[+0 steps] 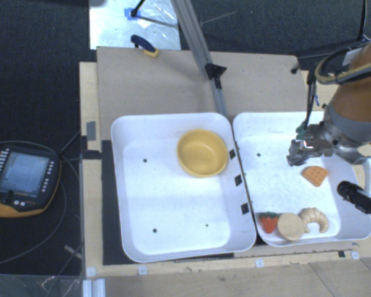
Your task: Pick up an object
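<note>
A grey arm with an orange band reaches into the right bin (pixel 278 125), its dark metal tool (pixel 302 153) hovering just left of a waffle-textured orange wedge (pixel 314 176) — whether the tool is spread or pressed together cannot be told. Along the bin's near edge lie a red strawberry-shaped piece (pixel 269 222), a pale round disc (pixel 291 226) and a curled croissant shape (pixel 315 219). A smooth yellow bowl (pixel 202 153) sits in the left bin (pixel 136 184) on the cardboard-topped desk (pixel 161 82).

Gripper (pixel 300 153) hangs above the right bin (pixel 266 129) (beside an orange waffle (pixel 315 176)).
</note>
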